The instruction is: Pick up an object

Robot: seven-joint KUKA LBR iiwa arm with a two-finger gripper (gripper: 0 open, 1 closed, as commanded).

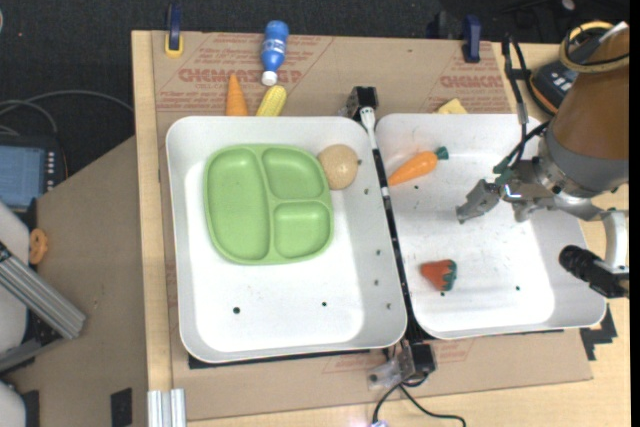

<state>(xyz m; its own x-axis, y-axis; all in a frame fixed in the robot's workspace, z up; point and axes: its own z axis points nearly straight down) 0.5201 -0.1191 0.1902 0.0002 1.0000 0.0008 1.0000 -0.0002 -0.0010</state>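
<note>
In the right bin (520, 310) lie an orange toy carrot (415, 166) with a green top, near the far left corner, and a small red toy fruit (438, 273) with a green stem, near the front left. My gripper (482, 200) hangs over the middle of this bin, to the right of the carrot and above and right of the red fruit. I see nothing in it. The grey arm (590, 130) with its orange band comes in from the right.
The left bin (290, 320) holds a green divided plate (268, 203) and a beige ball (339, 165) at its far right. Behind the bins on the bench lie a blue bottle (273, 50), a small carrot (235, 97), a yellow corn piece (271, 100) and a yellow wedge (452, 107).
</note>
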